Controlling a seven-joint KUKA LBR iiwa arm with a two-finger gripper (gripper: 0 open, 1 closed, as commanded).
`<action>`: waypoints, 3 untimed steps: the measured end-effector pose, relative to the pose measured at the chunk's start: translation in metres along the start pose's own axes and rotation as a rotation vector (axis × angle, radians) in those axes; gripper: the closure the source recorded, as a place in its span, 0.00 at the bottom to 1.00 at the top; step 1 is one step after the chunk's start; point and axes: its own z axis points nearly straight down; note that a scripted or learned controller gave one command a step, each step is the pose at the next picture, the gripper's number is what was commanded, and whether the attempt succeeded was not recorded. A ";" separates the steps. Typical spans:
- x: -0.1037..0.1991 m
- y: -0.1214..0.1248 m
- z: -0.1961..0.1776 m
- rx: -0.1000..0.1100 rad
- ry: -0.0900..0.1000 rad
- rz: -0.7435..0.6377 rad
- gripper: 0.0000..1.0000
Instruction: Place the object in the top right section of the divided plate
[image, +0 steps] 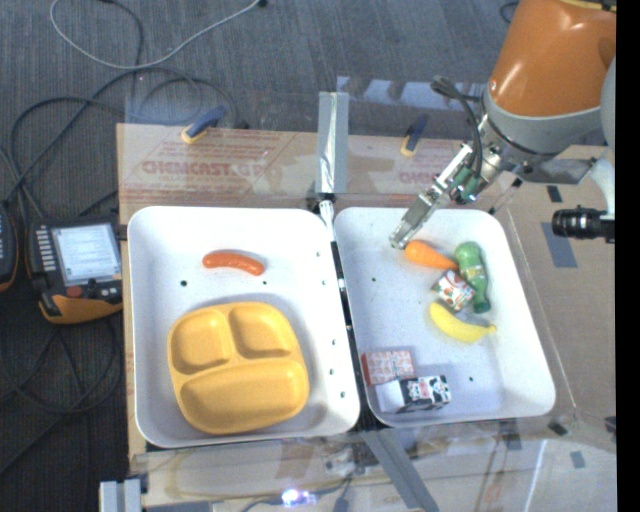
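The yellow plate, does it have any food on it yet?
No, the yellow plate has bare sections; the sausage lies on the bin floor above it.

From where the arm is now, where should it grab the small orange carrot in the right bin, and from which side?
Grip the small orange carrot across its thick middle, coming straight down from above. It lies flat on the floor of the right white bin, pointing left to right, so the fingers should straddle its narrow width. The green item sits close to its right end, so stay toward the left half.

Dark grey carpet floor (200, 60) with black cables (60, 130); brown cardboard-topped table (250, 165); small screened device (78, 252) off table's left edge.
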 end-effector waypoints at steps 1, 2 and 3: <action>0.076 0.022 -0.066 -0.001 0.000 -0.041 0.00; 0.131 0.108 -0.065 0.000 0.001 -0.172 0.00; 0.231 0.098 -0.066 0.000 0.003 -0.378 0.00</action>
